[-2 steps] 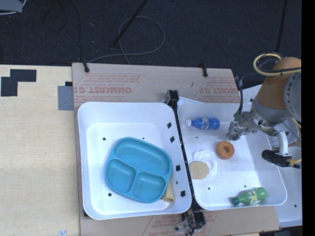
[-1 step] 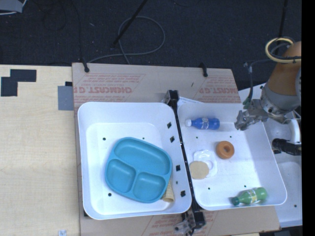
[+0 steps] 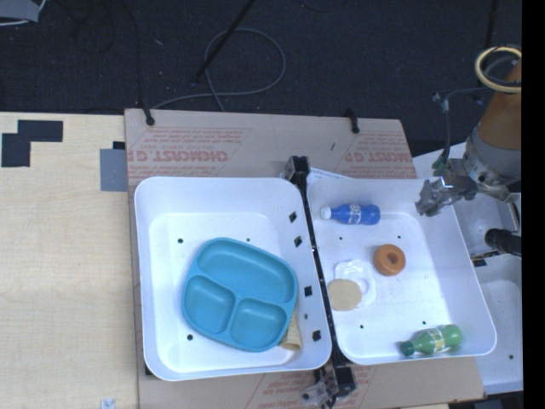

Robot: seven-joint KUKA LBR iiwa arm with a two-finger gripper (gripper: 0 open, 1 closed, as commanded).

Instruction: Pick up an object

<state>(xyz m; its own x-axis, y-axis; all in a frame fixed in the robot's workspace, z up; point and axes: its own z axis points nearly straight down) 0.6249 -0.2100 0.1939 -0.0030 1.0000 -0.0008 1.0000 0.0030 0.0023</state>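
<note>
While the arm [image 3: 498, 135] sits at the right edge of the view, its pincer [image 3: 430, 198] hangs just above the upper right rim of the right bin [image 3: 464, 254], touching none of the objects; whether it is open or closed cannot be told from here, and nothing is seen gripped.

Right bin contents: a blue bottle [image 3: 353, 215] lies on its side near the far wall, white cap pointing left. A brown doughnut-shaped ring [image 3: 390, 260] sits near the middle, apart from the bottle. Left of the ring, a tan round disc [image 3: 344, 295] rests partly on a white flat piece [image 3: 358, 275]. A green bottle [image 3: 434, 341] lies on its side in the near right corner, close to the wall.

Left bin [image 3: 157, 220]: a blue compartment tray [image 3: 238, 292] lies flat, tilted in plan, with a tan item [image 3: 292, 337] poking out beneath its lower right corner.

Both bins stand side by side on a cardboard sheet [image 3: 255, 147] over the surface [image 3: 60, 271].
</note>
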